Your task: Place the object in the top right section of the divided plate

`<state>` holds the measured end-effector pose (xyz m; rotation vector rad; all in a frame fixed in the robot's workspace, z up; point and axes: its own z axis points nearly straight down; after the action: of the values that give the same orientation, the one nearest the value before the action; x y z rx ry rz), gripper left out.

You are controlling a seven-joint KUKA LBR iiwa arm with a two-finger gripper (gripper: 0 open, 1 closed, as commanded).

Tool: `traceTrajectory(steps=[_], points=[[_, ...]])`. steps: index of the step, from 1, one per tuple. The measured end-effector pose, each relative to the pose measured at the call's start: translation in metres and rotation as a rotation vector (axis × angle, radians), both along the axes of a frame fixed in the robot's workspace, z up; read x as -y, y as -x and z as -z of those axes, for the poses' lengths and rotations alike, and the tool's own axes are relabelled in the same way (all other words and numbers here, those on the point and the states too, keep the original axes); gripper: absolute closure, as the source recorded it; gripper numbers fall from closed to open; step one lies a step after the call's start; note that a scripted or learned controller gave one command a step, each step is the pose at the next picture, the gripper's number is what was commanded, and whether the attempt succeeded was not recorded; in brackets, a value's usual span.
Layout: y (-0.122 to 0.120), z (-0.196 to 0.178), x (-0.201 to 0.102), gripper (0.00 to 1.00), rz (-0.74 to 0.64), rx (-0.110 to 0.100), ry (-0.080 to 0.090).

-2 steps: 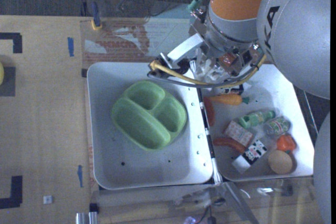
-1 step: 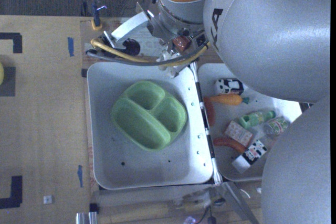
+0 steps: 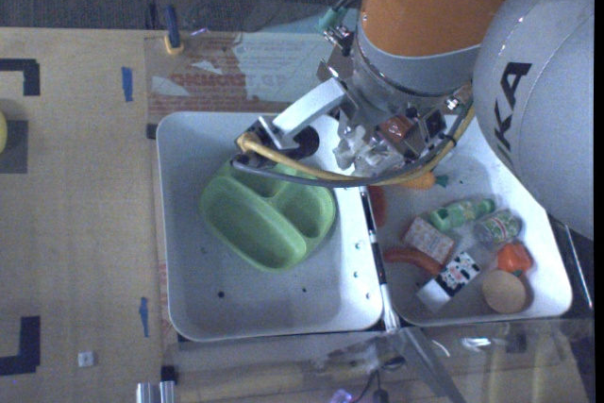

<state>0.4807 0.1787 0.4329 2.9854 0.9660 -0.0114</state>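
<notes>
Gripper (image 3: 363,151) hovers at the two o'clock edge of the green divided plate (image 3: 269,217); I cannot tell its finger state. Toys crowd the right bin (image 3: 557,293).

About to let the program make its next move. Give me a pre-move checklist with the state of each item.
1. Green plate sits flat in the left bin: ok.
2. Plate's top right section is free to take an object: cannot tell, the arm's wrist hides that corner.
3. Gripper is above the plate's top right: ok, it hangs near that corner, by the bins' shared wall.
4. An object is held between the fingers: cannot tell, the wrist and cables block the view.
5. Yellow cable is clear of the plate: not ok, it loops over the plate's upper edge.
6. Remaining objects lie in the right bin: ok.
</notes>
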Motion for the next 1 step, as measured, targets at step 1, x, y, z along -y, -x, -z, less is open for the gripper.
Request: traceTrajectory(steps=[1], points=[[-0.0968, 0.0829, -0.0464, 1.0, 0.319, 0.005, 0.0]])
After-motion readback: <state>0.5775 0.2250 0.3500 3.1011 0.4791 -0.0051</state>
